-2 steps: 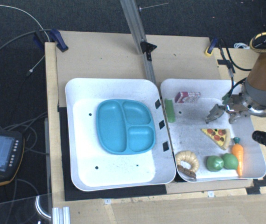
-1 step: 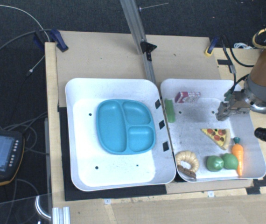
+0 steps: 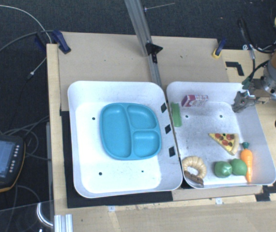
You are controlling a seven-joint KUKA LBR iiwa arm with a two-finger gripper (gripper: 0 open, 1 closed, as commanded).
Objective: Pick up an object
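The right bin (image 3: 210, 124) holds several toy foods. A pink and white carton (image 3: 194, 100) lies at its far side. A pizza slice (image 3: 224, 140) sits right of the middle. An orange carrot (image 3: 246, 162), a green vegetable (image 3: 230, 168) and a tan pastry (image 3: 194, 167) line the near edge. My gripper (image 3: 242, 101) hangs over the bin's far right corner, well apart from the carton and above the pizza slice in the view. Nothing shows in its grasp.
The left bin (image 3: 84, 168) bears a blue divided plate (image 3: 130, 130). A green block (image 3: 176, 114) rests on the rim between the bins. A metal post (image 3: 140, 18) rises behind them. Cables and a tablet (image 3: 0, 158) lie on the floor at left.
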